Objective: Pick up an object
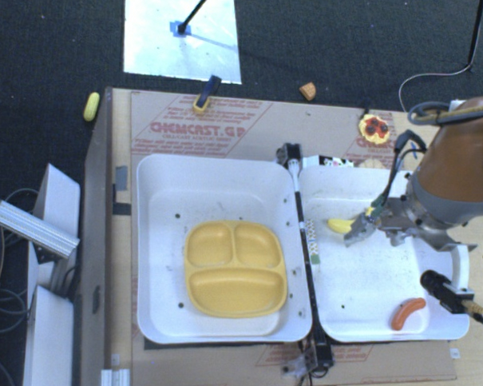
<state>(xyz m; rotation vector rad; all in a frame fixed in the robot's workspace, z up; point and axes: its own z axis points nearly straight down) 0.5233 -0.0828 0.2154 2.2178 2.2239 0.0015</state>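
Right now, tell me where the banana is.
The banana lies in the right bin, near its upper left part, just left of the gripper and well above the sausage.

glossy yellow plastic plate [236, 269], matt white plastic bins [156, 224]

Two white bins sit side by side on the surface [228, 124]. The left bin [160, 225] holds a yellow divided plate [235, 268]. In the right bin [364, 313], the arm [458, 170] reaches in from the right, its claw [360, 231] low and just beside a yellow banana [340, 225]. An orange sausage [407, 313] lies near the bin's front right corner, well apart from the claw.
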